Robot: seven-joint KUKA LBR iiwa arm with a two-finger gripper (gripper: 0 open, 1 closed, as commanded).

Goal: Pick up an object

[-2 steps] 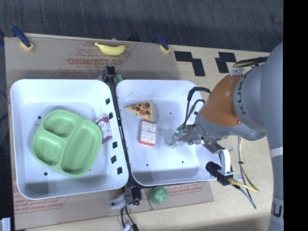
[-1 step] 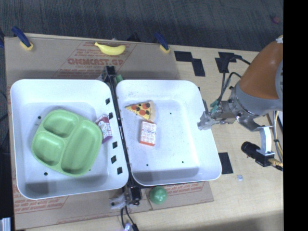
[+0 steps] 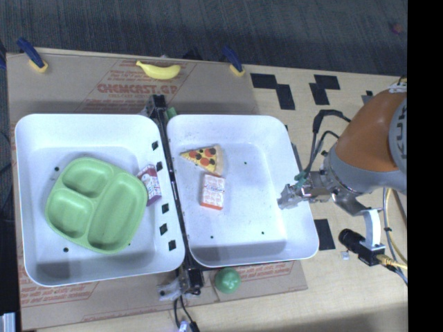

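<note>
presently the gripper (image 3: 289, 198) is seen at the right bin (image 3: 304, 235)'s right rim, and whether anything is gripped cannot be told. a pizza slice (image 3: 202, 158) and a small packet (image 3: 212, 191) are left lying apart in the bin, so either is judged easily reached.

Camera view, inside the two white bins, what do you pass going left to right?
Green divided plate → small dark red packet → pizza slice and orange-and-white packet, overlapping in left-right position → end effector at the right bin's right wall.
</note>
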